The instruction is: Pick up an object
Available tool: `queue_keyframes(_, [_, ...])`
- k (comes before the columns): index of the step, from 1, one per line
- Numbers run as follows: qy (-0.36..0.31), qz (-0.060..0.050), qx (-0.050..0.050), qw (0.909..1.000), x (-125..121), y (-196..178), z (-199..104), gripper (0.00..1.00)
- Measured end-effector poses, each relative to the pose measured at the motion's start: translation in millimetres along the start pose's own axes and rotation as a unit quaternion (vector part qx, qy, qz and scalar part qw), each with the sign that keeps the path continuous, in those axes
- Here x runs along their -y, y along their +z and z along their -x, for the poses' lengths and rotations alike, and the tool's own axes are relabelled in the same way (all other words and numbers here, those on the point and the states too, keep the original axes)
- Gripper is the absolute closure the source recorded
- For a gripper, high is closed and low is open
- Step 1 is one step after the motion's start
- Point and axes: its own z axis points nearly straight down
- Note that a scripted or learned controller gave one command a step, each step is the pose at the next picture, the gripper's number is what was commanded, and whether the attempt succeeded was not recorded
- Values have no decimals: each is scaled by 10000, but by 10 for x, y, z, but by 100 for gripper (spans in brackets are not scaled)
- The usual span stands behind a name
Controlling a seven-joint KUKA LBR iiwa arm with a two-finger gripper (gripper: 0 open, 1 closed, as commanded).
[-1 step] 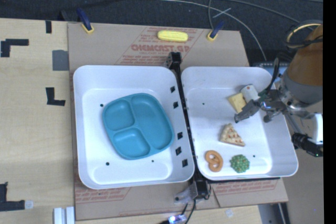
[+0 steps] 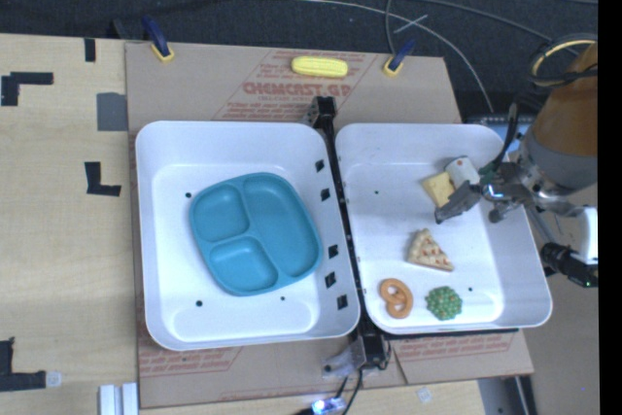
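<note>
Cardboard-covered worktop (image 2: 282, 87) carried two white bins | tool (image 2: 465, 200) hung low in right bin (image 2: 515, 306), grip state unclear | cheese block (image 2: 439, 187) touching tool; pizza slice (image 2: 429, 251) just beyond | nothing lifted, pick undone

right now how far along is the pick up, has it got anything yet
Done: the arm has reached into the right bin, gripper low beside the yellow cheese block. In hand: nothing visibly held. Left: grasp and lift; the pizza slice, pretzel and broccoli lie untouched.
</note>
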Motion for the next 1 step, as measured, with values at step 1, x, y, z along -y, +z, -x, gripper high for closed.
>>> queue_keyframes(1, [2,-24,-5,10000,86,499,-65,0])
